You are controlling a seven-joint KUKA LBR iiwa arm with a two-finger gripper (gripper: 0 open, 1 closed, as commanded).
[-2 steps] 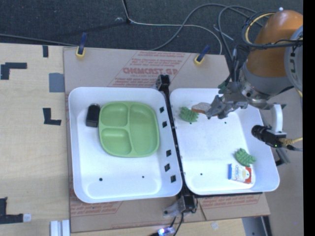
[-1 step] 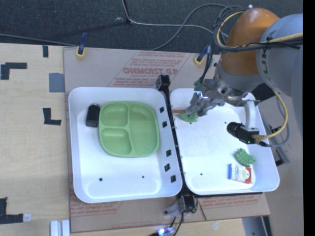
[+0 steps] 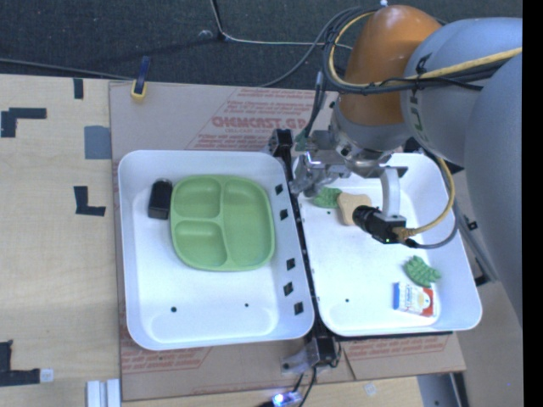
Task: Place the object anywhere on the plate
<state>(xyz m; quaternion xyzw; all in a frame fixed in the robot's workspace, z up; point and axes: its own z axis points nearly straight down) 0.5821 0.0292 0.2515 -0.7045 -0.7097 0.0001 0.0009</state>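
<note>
Cardboard under two white bins is seen on a wooden bench. Whether anything is held by the gripper cannot be told. Just beside it, in the right bin, a green and tan object is found, judged light and soft, best pinched across its middle. The green plate lies in the left bin.

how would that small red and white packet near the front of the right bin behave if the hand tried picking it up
The small flat red-and-white packet lies flush on the right white bin, so fingers may struggle to get under it. It looks thin and probably light, likely to slide when pushed. It seems unlikely to roll.
</note>
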